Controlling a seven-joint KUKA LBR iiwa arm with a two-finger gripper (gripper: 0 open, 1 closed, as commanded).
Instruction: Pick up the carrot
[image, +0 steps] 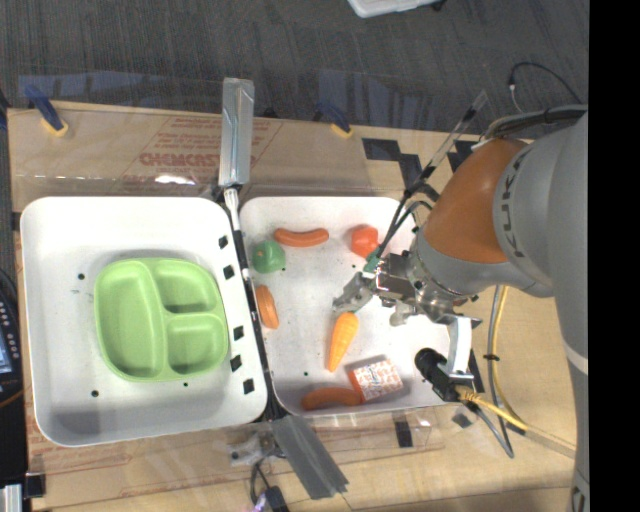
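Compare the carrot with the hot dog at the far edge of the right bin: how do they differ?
The carrot is bright orange and tapers to a point; the hot dog is reddish orange with rounded ends. The carrot lies near the bin's middle, running roughly front to back, just beside the hand; the hot dog lies crosswise by the far wall, away from the hand. Both are elongated and rest flat in the right bin.

One fixed camera looks down aslant on both bins (60, 330), arm (520, 220) entering right.

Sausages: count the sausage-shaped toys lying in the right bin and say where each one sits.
2. One sausage lies near the right bin's far wall; the other sausage lies by its near wall, beside the small box. The arm may hide more.
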